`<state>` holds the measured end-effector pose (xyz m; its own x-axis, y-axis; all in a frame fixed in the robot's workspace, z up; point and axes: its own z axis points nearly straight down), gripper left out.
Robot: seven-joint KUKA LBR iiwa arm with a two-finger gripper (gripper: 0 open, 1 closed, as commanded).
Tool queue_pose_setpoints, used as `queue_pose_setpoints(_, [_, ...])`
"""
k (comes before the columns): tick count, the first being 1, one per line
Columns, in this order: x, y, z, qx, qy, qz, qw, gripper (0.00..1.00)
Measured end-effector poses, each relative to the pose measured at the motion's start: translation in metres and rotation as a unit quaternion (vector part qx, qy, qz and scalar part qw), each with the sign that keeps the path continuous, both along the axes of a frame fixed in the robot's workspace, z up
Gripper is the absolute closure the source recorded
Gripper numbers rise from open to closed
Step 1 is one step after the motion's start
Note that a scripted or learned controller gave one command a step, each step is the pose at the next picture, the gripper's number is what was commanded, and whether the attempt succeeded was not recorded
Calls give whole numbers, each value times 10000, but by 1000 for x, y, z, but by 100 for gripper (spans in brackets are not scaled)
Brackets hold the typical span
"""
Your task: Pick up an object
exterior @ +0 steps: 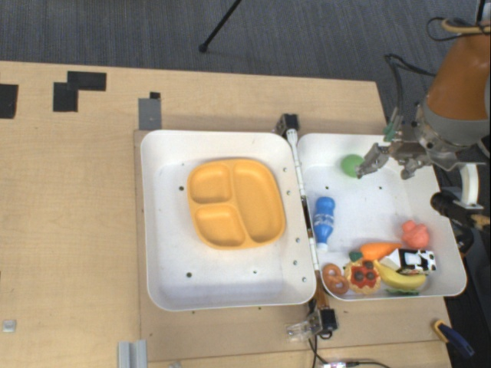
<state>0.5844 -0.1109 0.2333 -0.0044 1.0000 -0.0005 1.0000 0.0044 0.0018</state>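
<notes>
My gripper hangs over the back of the right bin, open, with bare white floor between its fingers. A green ball lies just left of the left finger, close to it or touching; I cannot tell which. A blue bottle lies along the bin's left wall. At the front of the bin are a pink toy, a carrot, a banana, a black-and-white item, a fruit tart and a pretzel.
The left bin holds a yellow divided plate. A ridge separates the two bins. The arm's orange band stands over the right bin's back right corner. Cables run along the right side.
</notes>
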Motion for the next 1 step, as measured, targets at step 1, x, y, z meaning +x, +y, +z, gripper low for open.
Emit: queue_pose_setpoints(1, [-64, 19, -92, 4, 13, 36, 10000, 0])
